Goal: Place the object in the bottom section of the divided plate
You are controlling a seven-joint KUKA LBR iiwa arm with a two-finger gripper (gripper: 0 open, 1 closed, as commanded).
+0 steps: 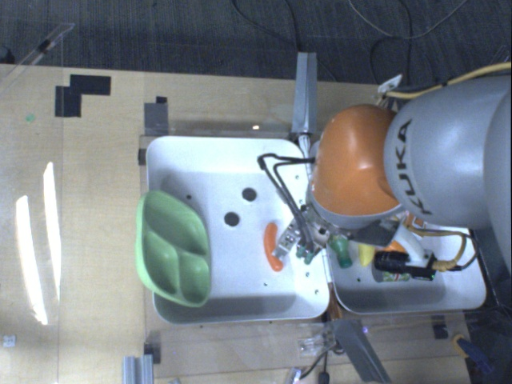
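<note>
A green divided plate [172,249] leans against the left wall of the left white bin [216,154]. A small orange elongated object [272,245] lies on the bin floor toward the right wall. My gripper [290,242] hangs low right beside the orange object, touching or partly covering its right side. The view does not show the object being held. The orange band and grey wrist of the arm hide the bins' shared edge above the gripper.
Two dark round spots [249,194] [232,219] mark the left bin's floor between plate and gripper. In the right bin [448,294] a green item [342,251] and a yellow item [366,254] lie near the left wall, under the arm.
</note>
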